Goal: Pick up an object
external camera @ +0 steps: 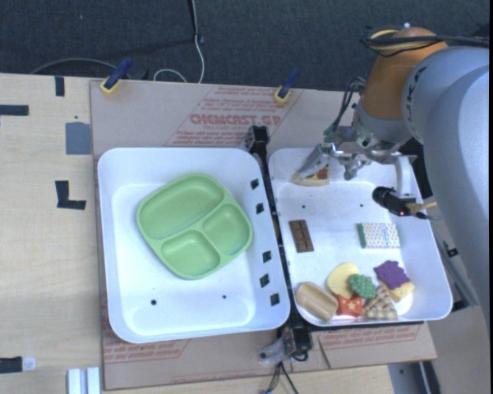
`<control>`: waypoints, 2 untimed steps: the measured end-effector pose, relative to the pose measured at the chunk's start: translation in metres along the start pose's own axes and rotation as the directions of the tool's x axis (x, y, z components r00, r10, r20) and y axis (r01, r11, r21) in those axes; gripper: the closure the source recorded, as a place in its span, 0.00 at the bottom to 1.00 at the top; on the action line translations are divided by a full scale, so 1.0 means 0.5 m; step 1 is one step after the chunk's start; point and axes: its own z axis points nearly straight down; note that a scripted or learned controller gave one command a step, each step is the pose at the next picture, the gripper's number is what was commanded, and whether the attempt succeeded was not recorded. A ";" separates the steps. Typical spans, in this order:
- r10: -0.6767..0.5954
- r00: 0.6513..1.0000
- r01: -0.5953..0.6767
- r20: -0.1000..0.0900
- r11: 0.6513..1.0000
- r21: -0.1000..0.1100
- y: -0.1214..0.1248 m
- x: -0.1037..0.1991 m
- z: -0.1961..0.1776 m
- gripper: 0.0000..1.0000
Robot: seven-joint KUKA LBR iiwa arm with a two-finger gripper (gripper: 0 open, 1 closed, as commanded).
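Your gripper sits at the right bin's far edge, beside a tan piece. You cannot tell the jaws' state; judged next: confirm a hold, then lift.

Green divided plate sits in left white bin, w/ three compartments, tilted a bit. Both bins rest on a cardboard sheet w/ red print, laid on the wood table. Yellow-blue clamp pins the sheet's far-left corner, another clamp near the far middle. Black clips run along the seam btwn bins. Black tape marks and a grey patch on table at left. Thin cable trails over dark carpet behind.
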 end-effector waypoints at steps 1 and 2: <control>-0.001 1.000 0.001 0.001 1.000 0.002 -0.001 -0.001 -0.016 1.00; -0.006 1.000 0.006 -0.003 1.000 -0.002 -0.019 0.155 -0.146 1.00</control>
